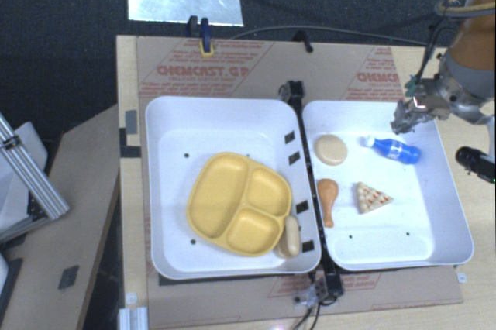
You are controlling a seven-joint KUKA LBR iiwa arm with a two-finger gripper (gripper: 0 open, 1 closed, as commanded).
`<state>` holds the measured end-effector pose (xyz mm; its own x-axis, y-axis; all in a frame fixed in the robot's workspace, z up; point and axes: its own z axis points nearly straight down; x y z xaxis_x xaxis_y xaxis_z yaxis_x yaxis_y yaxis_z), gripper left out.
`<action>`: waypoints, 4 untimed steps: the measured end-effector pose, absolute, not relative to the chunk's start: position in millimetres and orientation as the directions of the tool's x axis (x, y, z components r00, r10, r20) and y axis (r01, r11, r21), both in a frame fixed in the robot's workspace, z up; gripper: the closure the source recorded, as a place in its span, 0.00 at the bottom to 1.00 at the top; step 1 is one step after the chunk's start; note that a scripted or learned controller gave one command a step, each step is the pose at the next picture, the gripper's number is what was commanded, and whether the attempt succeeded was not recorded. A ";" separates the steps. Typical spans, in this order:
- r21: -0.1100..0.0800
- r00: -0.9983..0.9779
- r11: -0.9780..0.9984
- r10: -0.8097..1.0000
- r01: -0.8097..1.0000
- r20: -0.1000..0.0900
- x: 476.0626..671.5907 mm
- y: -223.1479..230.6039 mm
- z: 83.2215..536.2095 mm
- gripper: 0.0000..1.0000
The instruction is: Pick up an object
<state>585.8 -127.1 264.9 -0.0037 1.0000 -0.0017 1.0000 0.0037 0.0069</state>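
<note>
Two white bins [232, 108] on bench; claw [404, 121], grip state unclear, above small blue bottle [394, 149], white-capped, lying sideways

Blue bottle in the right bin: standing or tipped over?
Tipped over. The blue bottle lies on its side on the right bin floor, white cap end pointing left toward the round cookie, just below the gripper.

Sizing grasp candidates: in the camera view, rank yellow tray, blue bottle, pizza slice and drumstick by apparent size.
1. yellow tray, by far the largest
2. drumstick and blue bottle, similar in length, too close to rank
3. pizza slice, slightly shorter, though wider
</note>
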 end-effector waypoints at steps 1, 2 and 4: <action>0.002 -0.009 0.009 1.000 1.000 0.001 579.3 -78.6 266.3 1.00; 0.002 -0.009 0.009 1.000 1.000 0.001 586.6 -28.9 252.9 1.00; 0.002 -0.011 0.011 1.000 1.000 0.003 586.7 83.4 252.4 1.00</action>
